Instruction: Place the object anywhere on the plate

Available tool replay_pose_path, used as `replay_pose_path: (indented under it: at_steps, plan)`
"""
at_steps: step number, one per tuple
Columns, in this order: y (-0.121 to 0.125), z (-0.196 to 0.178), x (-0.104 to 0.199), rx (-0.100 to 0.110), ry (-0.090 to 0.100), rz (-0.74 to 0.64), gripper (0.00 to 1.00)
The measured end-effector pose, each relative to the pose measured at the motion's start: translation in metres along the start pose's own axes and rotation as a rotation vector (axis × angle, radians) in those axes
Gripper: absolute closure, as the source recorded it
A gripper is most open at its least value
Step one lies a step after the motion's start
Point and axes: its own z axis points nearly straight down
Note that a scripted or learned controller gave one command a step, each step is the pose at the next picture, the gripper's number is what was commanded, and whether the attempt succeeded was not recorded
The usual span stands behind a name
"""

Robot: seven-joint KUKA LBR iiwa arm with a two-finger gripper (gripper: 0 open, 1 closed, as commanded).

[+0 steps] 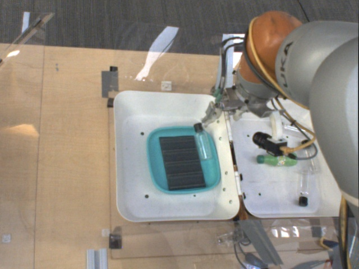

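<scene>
- The small clear bottle lies on its side on the right part of the teal plate. It runs along the plate's right edge, and its black cap points to the far side.
- The claw hangs over the far right corner of the left bin, just beyond the cap. I cannot tell how far open it is, or if it has hold of anything.
- A dark ribbed pad fills the middle of the plate, just left of the bottle. I cannot tell if the two touch.
- The plate sits in the middle of the left bin. Bare white bin floor shows all round it, with the most room on the left and near sides.
- The left bin's right wall meets the wall of the right bin. The bottle lies near that wall.
- The big grey arm, with its orange band, comes in from the right and covers the far part of the right bin.
- In the right bin a green thing lies near the middle. A small clear tube with a black end lies toward the near right corner, well apart from it.
- The tabletop is pale wood with some bright glare. It is wide and bare to the left of the bins.
- Past the far edge of the tabletop is a dark grey carpet.
</scene>
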Motion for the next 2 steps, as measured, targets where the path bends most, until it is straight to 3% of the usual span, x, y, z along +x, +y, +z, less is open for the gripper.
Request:
replay_pose_path:
  at_steps: [1,2]
  plan:
    - [0.044,-0.038,0.009,-0.001,-0.001,-0.031,0.0]
    - [0.047,-0.067,0.024,-0.001,-0.001,0.019,0.0]
